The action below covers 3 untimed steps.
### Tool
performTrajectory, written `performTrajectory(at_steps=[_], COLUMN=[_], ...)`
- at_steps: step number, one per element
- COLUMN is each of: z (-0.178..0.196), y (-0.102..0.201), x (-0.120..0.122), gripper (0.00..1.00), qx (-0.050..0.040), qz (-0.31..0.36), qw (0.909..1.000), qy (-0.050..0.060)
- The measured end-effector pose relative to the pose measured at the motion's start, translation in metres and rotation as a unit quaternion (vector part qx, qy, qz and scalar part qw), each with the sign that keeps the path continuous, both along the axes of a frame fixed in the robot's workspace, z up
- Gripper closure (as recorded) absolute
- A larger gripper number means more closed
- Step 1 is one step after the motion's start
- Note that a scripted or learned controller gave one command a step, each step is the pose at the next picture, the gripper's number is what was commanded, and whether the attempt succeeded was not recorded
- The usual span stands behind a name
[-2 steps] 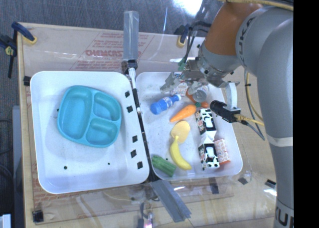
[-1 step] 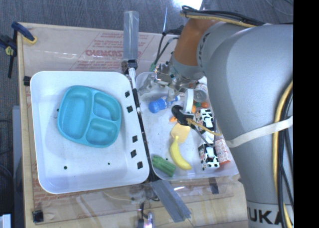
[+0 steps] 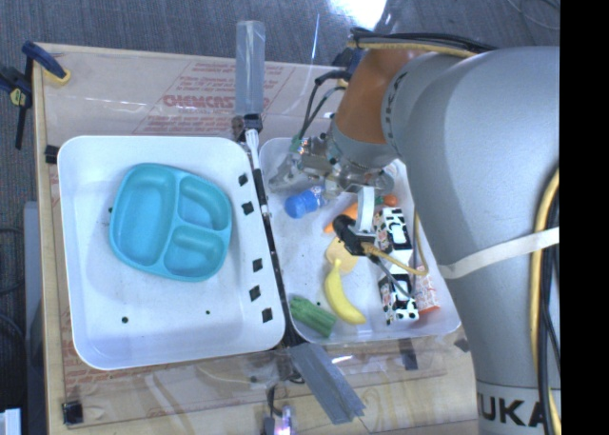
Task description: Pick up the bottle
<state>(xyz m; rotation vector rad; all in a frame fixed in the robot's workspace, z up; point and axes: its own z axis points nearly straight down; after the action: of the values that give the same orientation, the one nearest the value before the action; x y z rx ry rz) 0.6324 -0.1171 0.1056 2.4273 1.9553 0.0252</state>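
Note:
The bottle (image 3: 304, 203) is small and blue with a pale end, and lies on its side near the back left of the right bin (image 3: 297, 276). My gripper (image 3: 297, 172) hangs just above and behind it, at the end of the grey arm with the orange band that reaches in from the right. The bottle looks to be resting on the bin floor just below the gripper's tip. I cannot make out whether anything sits between the fingers.
In the right bin lie a yellow banana (image 3: 341, 290), a green vegetable (image 3: 312, 315), a small orange piece (image 3: 344, 217) and a black-and-white patterned carton (image 3: 398, 264). The left bin (image 3: 86, 319) holds a blue sectioned plate (image 3: 171, 222).

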Motion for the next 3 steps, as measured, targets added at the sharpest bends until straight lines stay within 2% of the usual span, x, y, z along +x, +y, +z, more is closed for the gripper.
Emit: performTrajectory(at_steps=[1,2,3], z=[0.009,0.008,-0.016], y=[-0.001,-0.001,-0.004], x=[0.001,0.001,-0.036], gripper=[1.0,0.0,0.0], qx=[-0.0011,-0.0011,0.0031], qz=[0.002,0.002,0.049], qw=[1.0,1.0,0.9987], qy=[0.001,0.001,0.017])
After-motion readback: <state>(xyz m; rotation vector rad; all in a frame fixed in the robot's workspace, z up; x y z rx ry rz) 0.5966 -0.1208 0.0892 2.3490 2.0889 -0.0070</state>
